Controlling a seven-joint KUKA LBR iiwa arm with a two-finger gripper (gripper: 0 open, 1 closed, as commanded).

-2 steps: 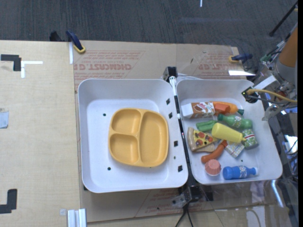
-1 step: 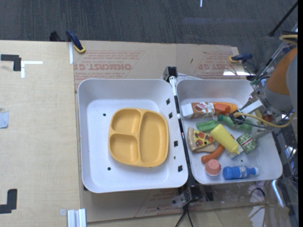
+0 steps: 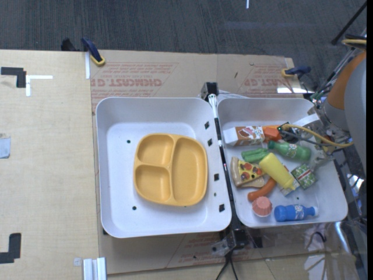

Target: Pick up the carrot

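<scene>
**One carrot not yet lifted, arm at the bin's rim**

One grey arm (image 3: pixel 351 92) with its orange band leans in at 3 o'clock, above the right bin's (image 3: pixel 333 198) outer rim. Its gripper end is lost among yellow and black cables (image 3: pixel 309 133), so I cannot tell whether it is spread or pressed together, and nothing can be seen pinched in it.

Just past those cables, near 12 o'clock in that bin, lies what I take to be the carrot (image 3: pixel 271 133): a short orange piece touching the end of a white and red box (image 3: pixel 245 135). An orange-red, sausage-like piece (image 3: pixel 262 189) at 6 o'clock could be confused with it.

By my judgement the pick is barely begun; approach, grasp and lift all remain.

Room is tight. A green bottle (image 3: pixel 291 151) sits just beside the carrot at 5 o'clock, with the bin's back wall close at 12. The left bin (image 3: pixel 111 214), bearing a yellow plate (image 3: pixel 172 169), offers open floor.
</scene>
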